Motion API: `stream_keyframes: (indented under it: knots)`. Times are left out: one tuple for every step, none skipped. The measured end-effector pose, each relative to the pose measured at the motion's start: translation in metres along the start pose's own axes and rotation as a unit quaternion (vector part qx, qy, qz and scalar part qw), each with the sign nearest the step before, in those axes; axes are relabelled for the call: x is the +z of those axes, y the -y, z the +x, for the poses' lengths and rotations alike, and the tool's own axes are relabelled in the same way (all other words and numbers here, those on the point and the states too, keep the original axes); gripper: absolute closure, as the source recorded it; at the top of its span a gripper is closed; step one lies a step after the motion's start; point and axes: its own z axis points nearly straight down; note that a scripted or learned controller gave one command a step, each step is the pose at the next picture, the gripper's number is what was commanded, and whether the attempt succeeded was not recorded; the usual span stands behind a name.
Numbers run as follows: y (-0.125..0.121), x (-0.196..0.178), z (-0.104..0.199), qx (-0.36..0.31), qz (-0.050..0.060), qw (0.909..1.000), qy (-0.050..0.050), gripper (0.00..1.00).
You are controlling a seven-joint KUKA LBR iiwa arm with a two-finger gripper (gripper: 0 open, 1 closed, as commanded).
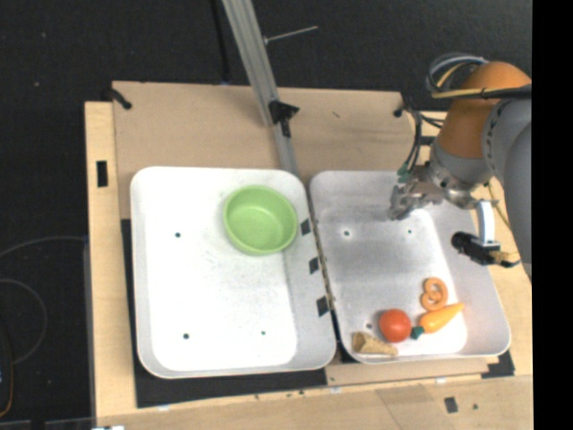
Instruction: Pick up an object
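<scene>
A grey KUKA arm point(474, 141) with an orange band reaches in from the right, its gripper point(405, 197) poised over the far end of the right-hand white bin point(376, 267); whether the tool is wide or narrow cannot be told from above. At that bin's near end lie a red tomato point(394, 325), an orange carrot point(441, 317), a pretzel-shaped piece point(434, 291) and a tan wedge point(373, 346), grouped close together and well apart from the gripper. A green bowl point(260, 220) sits upright in the left bin point(179, 285).
</scene>
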Motion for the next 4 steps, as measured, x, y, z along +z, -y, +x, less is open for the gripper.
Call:
stream_keyframes:
  knots:
    - [-0.002,-0.065,0.001,0.002,-0.002,1.0000,-0.002,1.00]
    - [-0.013,-0.119,-0.006,0.001,-0.002,1.0000,-0.001,1.00]
    - [-0.014,-0.161,-0.007,0.001,-0.001,1.0000,-0.002,1.00]
    - [-0.014,-0.157,0.054,0.001,0.002,1.0000,-0.003,1.00]
